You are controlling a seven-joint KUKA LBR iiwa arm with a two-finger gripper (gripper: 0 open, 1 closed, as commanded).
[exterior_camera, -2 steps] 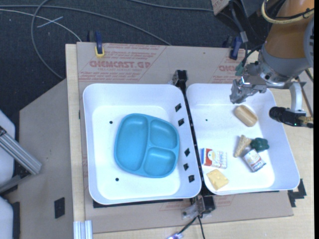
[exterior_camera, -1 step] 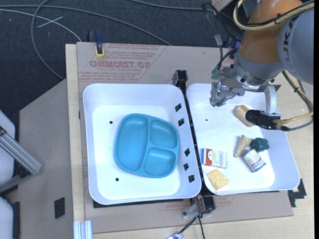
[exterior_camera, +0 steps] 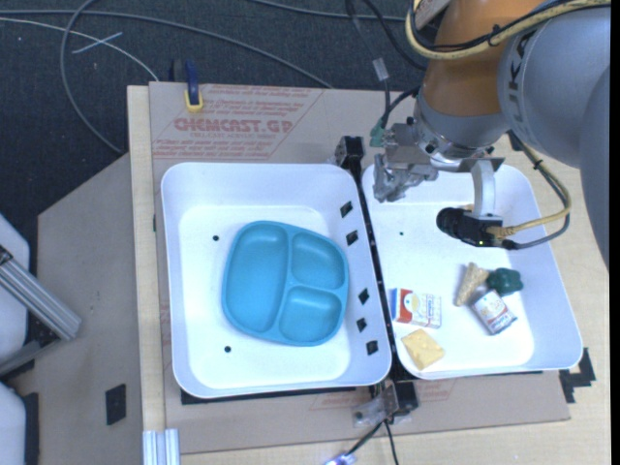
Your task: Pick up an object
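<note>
While my arm (exterior_camera: 504,56) reaches in from the right, my gripper (exterior_camera: 395,174) hangs over the upper left part of the right bin (exterior_camera: 552,260), close to the divider between the two bins. Whether it is released or clenched I cannot tell; nothing is seen held in it. The candidate objects lie toward the near edge of the same bin, well apart from my gripper. A red and white carton (exterior_camera: 416,308) lies flat near the divider, with a yellow wedge (exterior_camera: 422,348) just in front of it. Farther right sit a tan piece (exterior_camera: 472,281), a dark green object (exterior_camera: 505,281) and a small can (exterior_camera: 494,312), possibly touching one another. The left bin (exterior_camera: 194,260) holds a blue divided plate (exterior_camera: 285,283).
</note>
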